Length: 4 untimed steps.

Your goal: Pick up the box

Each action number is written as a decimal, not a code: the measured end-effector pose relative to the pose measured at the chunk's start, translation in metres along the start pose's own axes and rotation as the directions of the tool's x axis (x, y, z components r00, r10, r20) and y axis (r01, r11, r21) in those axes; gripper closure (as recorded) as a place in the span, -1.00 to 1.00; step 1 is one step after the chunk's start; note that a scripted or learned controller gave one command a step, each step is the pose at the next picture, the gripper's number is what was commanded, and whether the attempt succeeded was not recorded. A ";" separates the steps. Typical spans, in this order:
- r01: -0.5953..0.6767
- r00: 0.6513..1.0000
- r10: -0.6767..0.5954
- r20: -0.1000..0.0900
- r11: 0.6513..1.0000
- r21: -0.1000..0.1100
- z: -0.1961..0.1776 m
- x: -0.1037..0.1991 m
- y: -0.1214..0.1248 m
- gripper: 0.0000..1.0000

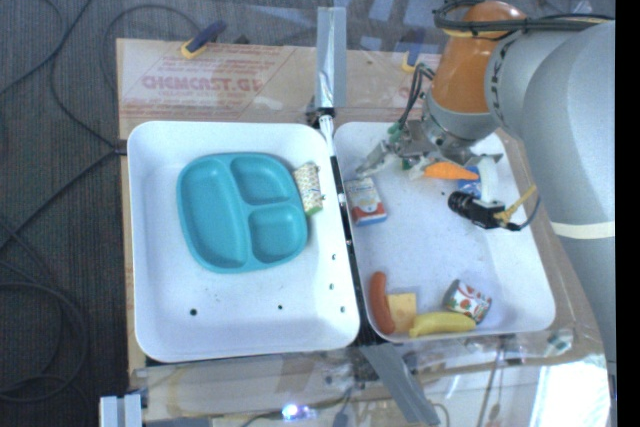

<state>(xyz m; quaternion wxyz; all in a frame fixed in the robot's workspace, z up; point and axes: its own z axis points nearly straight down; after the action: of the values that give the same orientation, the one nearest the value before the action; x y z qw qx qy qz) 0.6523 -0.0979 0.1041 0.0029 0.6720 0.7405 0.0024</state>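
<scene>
Box is lying flat on the floor of the right-hand bin, up in its far-left part, right by the wall next to the left-hand bin. It looks like a little red, white and blue carton. The claw is down low in that same bin, just past it on the far side and a touch to the right, hanging off the grey arm with its orange band. Honestly can't tell whether the claw is spread apart or pinched together, it's too cluttered there.

An orange carrot-ish thing lies just right of the claw. Along the near edge of that bin are a sausage, a yellow cheese block, a banana and a small can. The left-hand bin has a teal divided plate with a small patterned packet at its right rim. Both bins sit on the brown counter.
</scene>
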 end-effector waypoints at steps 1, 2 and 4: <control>-0.119 0.993 0.119 -0.001 0.993 -0.025 0.006 0.004 -0.042 -1.00; -0.111 0.994 0.111 0.003 0.993 -0.026 0.006 0.006 -0.058 -1.00; -0.173 0.985 0.173 0.002 0.985 -0.025 0.007 0.015 -0.124 -1.00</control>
<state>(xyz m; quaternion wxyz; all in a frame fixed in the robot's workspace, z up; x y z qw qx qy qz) 0.5272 -0.0949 0.0957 0.0129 0.7336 0.6794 0.0104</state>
